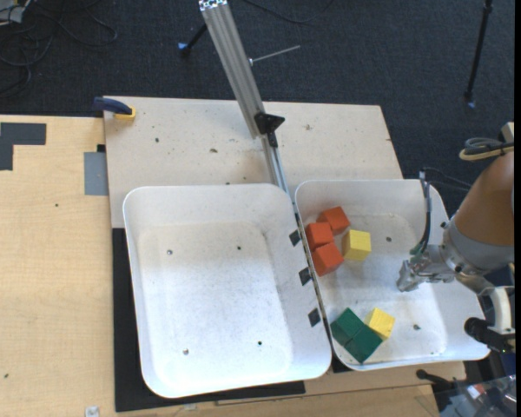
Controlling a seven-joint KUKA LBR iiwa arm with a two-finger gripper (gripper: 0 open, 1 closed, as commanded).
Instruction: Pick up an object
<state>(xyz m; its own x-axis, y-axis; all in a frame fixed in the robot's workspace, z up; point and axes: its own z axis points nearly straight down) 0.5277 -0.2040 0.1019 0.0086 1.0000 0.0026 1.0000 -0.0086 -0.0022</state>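
Seven blocks or so sit in the right bin point(417, 194), and none of them is in the gripper point(410, 278), which hangs low over the bin's floor near its right wall. Whether it is parted or closed I cannot tell from here; the tip is small and grey against the white plastic, and nothing shows clamped in it.

The blocks look scattered, not arranged, bunched against the divider side as though tipped in. That leaves bare floor right under the gripper. Just to its left, a little further up the bin, lies a yellow cube point(358, 244), with the orange blocks point(326, 241) beyond it, touching one another along the bin's left wall. Nearer me and to the gripper's left, a second yellow cube point(381, 322) rests against the green blocks point(354, 333).

My guess is the first yellow cube is the easiest target, standing apart with room on its sides. The left bin point(139, 233) lies well off beyond all of them.
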